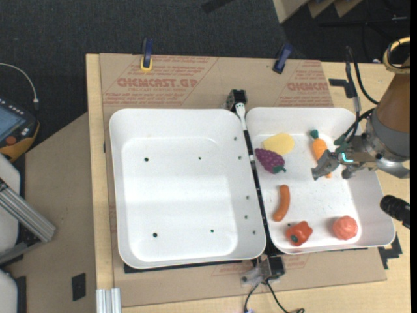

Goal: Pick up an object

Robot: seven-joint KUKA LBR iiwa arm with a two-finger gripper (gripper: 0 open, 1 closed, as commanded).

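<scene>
The right bin [365, 240] holds several toy foods. An orange carrot [318, 149] with a green top lies near its back right. Left of the carrot are a yellow piece [279, 142] and a purple grape bunch [269, 159]. A red-orange sausage [281, 203] lies in the middle. A red pepper [298, 233] and a reddish round fruit [345, 227] rest by the front wall. My gripper [335, 168] hangs open over the bin, just right of and in front of the carrot's lower end, with nothing between its fingers.
The left bin [130, 175] sits beside the right one, a black divider strip [251, 175] between them. The grey arm with its orange band [397, 109] comes in from the right over the right bin's edge. Clamps [147, 56] stand on the cardboard behind.
</scene>
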